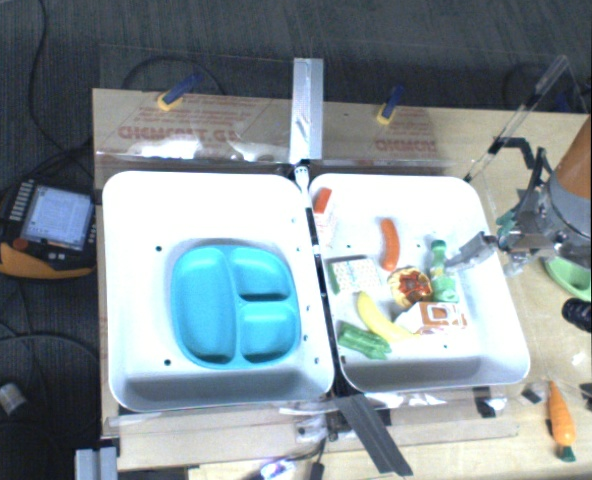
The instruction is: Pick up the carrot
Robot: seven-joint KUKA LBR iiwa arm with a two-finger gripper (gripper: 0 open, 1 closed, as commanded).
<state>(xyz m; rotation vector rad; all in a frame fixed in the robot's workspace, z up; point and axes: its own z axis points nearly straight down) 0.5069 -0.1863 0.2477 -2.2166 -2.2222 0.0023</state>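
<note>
Two white bins sit side by side on the bench. The left bin [126, 268] holds one blue divided tray [236, 303] with three compartments. The right bin [491, 298] holds a small heap, and every place below is given from the one yellow banana [376, 318] near its middle. One carrot [389, 243], orange and lying nearly upright in the view, rests on the bin floor just above the banana, apart from it. One green pod-like vegetable [361, 340] lies just below-left of the banana, close to touching it. One red and yellow round item [412, 285], perhaps a fruit, sits just to the banana's upper right. One white and orange carton [438, 317] lies just to its right. A second orange piece [322, 201] sits well above-left, at the bin's corner.

The gripper [473, 251] hangs over the right bin, well to the banana's upper right, and to the right of the carrot, apart from it. Whether its jaws are spread or pressed together I cannot tell
</note>
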